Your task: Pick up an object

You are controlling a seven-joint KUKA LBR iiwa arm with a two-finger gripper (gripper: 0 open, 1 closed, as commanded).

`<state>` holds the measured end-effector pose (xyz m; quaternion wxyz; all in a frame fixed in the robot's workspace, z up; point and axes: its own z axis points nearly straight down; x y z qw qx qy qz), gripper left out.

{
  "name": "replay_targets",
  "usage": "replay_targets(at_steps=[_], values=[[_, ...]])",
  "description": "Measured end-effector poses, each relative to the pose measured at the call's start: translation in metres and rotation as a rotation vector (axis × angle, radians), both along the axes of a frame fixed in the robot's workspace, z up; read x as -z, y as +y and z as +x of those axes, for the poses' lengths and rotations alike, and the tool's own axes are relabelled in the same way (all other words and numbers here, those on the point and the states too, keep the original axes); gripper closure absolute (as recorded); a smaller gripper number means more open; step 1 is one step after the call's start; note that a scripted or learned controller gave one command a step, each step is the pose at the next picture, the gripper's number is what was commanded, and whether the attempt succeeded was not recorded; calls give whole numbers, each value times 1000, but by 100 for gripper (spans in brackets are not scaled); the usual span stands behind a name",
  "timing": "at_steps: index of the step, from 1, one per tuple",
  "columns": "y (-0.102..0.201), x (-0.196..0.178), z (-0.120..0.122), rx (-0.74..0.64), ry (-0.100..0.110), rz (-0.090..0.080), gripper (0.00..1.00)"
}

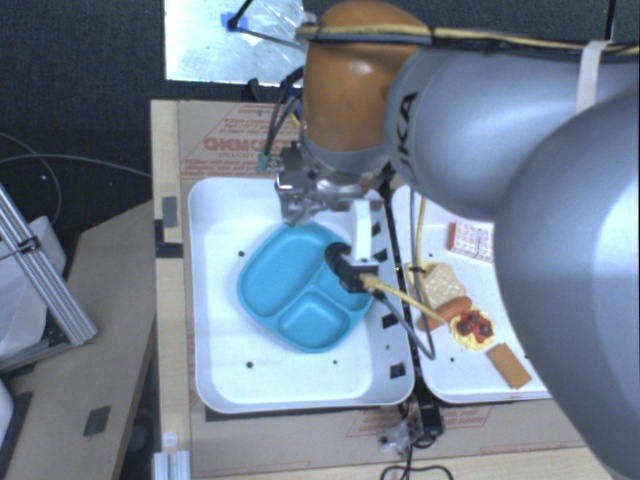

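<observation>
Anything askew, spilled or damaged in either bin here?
Only mildly: the blue plate sits turned at a slant to the walls of the left bin, not square with them. It looks whole. The toy food in the right bin lies loosely scattered, with nothing visibly spilled or broken.

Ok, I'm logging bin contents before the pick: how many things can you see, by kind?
Blue divided tray: 1
Red-and-white packet: 1
Pale cracker: 1
Sausage: 1
Yellow-and-red food piece: 1
Brown stick: 1
Total in sight: 6
</observation>
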<state>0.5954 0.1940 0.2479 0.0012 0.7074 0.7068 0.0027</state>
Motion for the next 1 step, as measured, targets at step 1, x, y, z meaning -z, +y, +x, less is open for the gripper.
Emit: replay_targets(at_steps=[1], values=[[-19, 2, -55, 0, 9, -2, 100]])
